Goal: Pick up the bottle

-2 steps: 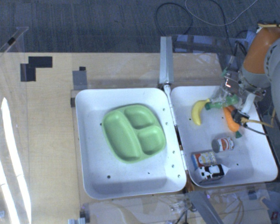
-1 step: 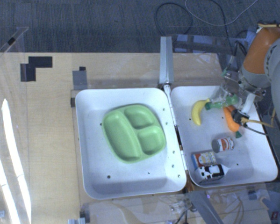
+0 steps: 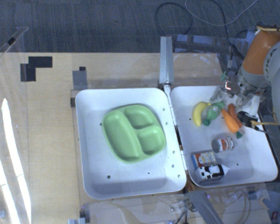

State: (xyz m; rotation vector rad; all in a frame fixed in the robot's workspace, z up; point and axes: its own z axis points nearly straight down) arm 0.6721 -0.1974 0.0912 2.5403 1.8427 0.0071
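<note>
Hovering at the far right corner of the right bin (image 3: 269,170), the gripper (image 3: 235,91) sat low over the clutter; its grip state could not be told. Green bottle (image 3: 212,114) lay just left and nearer than it, touching the banana (image 3: 198,113). Carrot (image 3: 231,120) just below it. Can (image 3: 222,144) and carton (image 3: 207,165) farther toward the near edge. Green divided tray (image 3: 133,132) well left, in the left bin (image 3: 94,182)
</note>
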